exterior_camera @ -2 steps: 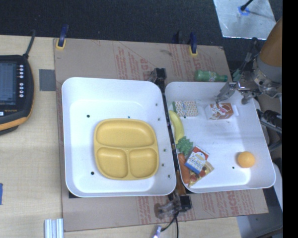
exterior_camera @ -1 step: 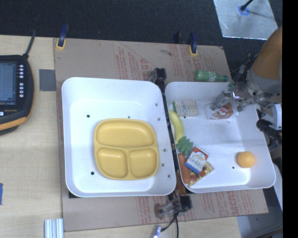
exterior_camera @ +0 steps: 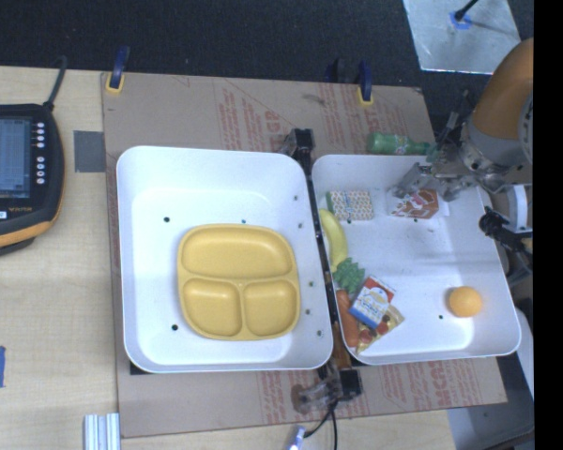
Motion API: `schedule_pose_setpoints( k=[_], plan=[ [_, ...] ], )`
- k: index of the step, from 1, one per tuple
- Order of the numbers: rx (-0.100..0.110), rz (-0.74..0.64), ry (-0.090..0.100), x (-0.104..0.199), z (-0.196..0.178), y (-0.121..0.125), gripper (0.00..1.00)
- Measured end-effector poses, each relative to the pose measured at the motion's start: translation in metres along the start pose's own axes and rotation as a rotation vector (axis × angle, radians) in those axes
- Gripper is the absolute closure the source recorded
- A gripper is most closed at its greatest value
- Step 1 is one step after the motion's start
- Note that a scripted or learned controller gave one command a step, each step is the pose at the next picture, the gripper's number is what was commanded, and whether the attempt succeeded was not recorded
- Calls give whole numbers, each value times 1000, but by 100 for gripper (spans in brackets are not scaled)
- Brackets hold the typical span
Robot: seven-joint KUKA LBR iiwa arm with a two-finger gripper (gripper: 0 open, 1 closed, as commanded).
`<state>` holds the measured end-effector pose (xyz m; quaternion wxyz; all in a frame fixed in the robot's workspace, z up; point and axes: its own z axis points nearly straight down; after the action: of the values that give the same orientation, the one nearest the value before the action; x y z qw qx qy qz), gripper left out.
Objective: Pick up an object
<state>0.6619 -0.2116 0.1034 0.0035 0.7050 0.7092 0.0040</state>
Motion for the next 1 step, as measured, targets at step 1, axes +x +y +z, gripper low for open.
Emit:
schedule_pose_setpoints(
  k=[1],
  plan=[
    [-2, 2, -4, 2, 0, 0, 0]
  ],
)
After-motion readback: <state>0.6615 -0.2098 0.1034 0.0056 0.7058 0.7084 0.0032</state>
